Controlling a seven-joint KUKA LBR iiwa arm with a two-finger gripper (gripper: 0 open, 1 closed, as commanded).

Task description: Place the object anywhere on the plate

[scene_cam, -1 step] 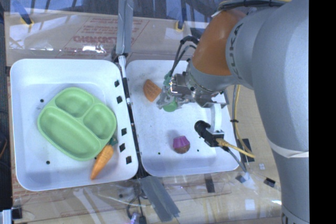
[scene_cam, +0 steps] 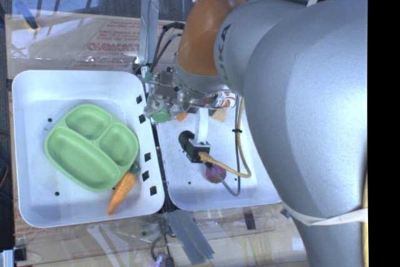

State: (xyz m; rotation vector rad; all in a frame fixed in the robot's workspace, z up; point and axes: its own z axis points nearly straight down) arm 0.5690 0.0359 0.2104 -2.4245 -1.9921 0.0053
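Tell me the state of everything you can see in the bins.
Green plate, flat in the left bin, right way up.
Carrot, lying in that bin beside the plate, not on it.
Purple object, lying in the right bin, partly hidden.
Gripper, low over the right bin's left side.

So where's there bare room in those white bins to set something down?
The left bin has bare floor along its far wall above the green plate and in its near-left corner; the plate's wells are bare. A carrot crowds the plate's near-right edge. The right bin is crowded: the arm hangs over it, a purple thing beneath.
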